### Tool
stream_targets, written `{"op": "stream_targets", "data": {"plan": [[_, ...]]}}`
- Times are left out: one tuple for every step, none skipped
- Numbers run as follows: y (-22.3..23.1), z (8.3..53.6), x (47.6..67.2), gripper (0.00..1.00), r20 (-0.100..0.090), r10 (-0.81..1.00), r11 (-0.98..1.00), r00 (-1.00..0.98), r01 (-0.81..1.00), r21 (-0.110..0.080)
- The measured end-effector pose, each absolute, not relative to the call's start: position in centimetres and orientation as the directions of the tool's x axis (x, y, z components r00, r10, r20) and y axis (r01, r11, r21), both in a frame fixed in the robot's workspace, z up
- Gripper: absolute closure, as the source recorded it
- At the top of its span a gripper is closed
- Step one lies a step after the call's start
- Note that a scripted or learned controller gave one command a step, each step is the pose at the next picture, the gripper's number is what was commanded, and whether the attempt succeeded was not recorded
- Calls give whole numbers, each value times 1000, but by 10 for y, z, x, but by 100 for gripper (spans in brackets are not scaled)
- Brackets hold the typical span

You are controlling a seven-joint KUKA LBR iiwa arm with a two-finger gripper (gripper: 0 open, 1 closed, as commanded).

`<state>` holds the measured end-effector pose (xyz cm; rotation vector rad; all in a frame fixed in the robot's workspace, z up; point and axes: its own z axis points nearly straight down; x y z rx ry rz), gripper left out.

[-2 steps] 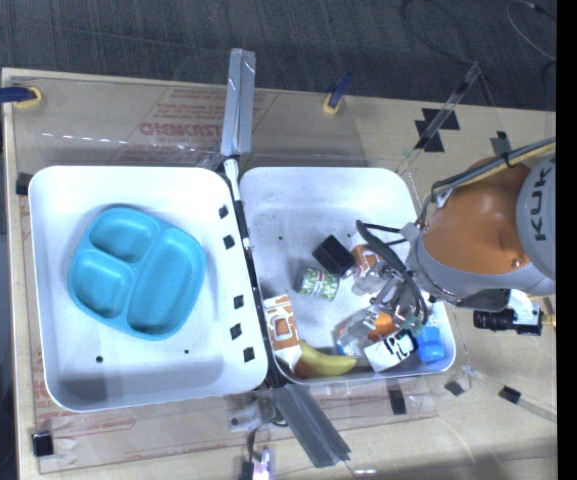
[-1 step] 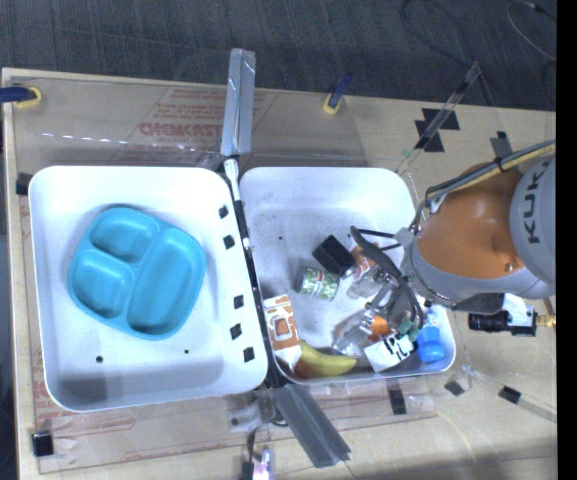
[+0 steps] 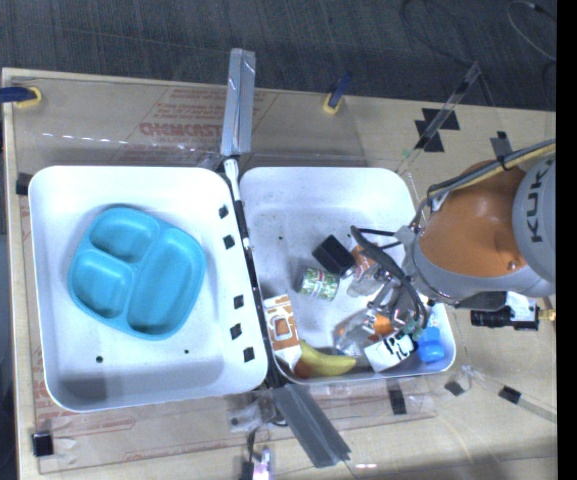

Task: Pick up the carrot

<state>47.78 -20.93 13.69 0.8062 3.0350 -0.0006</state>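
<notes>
A small orange piece that looks like the carrot (image 3: 379, 321) lies in the lower right part of the right bin (image 3: 298, 193), partly hidden among clutter. My gripper (image 3: 373, 276) reaches into that bin from the right, low over the pile and just above the carrot in the view. Black cables loop around it. The arm's orange band (image 3: 473, 233) sits over the bin's right rim.
Around the carrot lie a green can (image 3: 320, 284), a black box (image 3: 334, 253), a banana (image 3: 324, 363), an orange and white carton (image 3: 283, 328), a white and black packet (image 3: 392, 349) and a blue item (image 3: 431, 349). The left bin (image 3: 58, 368) holds a blue divided plate (image 3: 136, 271).
</notes>
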Motion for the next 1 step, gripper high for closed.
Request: {"op": "stream_targets", "data": {"plan": [[-209, 115, 478, 0, 1, 485, 875, -875, 485, 0]]}}
